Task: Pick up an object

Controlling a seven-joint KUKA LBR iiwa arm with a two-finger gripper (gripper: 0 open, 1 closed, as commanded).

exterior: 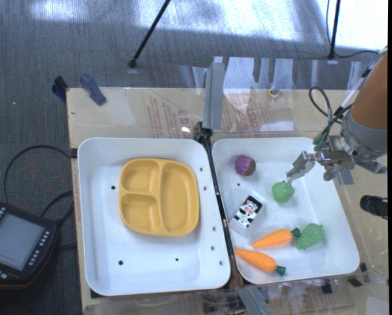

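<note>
You can see red writing on the clear sheet (176, 113) over the bench top, but it is too small to read. The small box (247, 212) has a black and white cow-like picture on it; you cannot read any words there.

Look at the left bin (97, 241). A yellow tray (160, 196) with three parts lies in its middle, and nothing sits in the tray.

Now look at the right bin (337, 241). A purple ball-shaped toy (245, 165) sits at about 10 o'clock. A green apple-like toy (283, 191) is near the middle. The small box lies at about 8 o'clock. Two orange carrots are low down: one (274, 239) at about 6 o'clock, the other (261, 261) just below it, near the bin's front wall. A bumpy green toy (310, 236) touches the tip of the upper carrot.

The claw (301, 168) hangs at about 1 o'clock in the right bin, just above and beside the green apple-like toy. You cannot tell how its grip stands. Nothing shows between its tips.
</note>
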